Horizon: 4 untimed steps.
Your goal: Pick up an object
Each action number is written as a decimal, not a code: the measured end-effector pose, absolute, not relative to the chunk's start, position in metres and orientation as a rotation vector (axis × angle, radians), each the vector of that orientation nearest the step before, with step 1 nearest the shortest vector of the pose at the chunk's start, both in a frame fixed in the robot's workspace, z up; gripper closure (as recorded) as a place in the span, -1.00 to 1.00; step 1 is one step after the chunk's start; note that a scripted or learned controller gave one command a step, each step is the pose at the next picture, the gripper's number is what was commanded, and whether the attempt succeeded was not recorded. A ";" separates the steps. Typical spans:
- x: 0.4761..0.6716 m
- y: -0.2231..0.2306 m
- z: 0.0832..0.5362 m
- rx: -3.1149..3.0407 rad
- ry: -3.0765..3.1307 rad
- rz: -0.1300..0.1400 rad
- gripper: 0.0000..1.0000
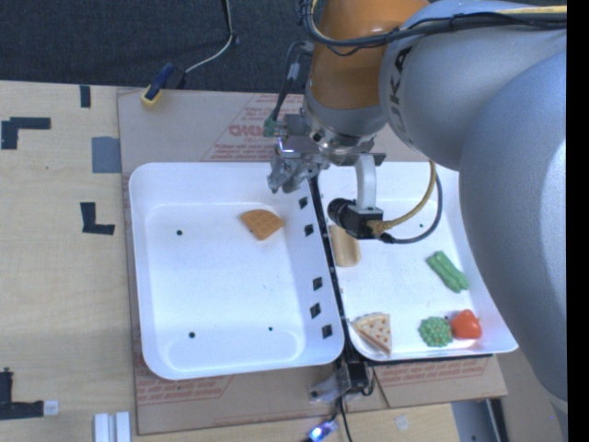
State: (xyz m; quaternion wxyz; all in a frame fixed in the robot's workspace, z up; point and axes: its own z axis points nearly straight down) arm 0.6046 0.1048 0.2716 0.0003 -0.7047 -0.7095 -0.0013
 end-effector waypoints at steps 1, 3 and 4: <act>0.604 0.107 0.263 -2.220 -2.222 0.004 1.00; 0.612 0.162 0.302 -2.218 -2.224 0.000 1.00; 0.577 0.205 0.333 -2.212 -2.228 -0.002 1.00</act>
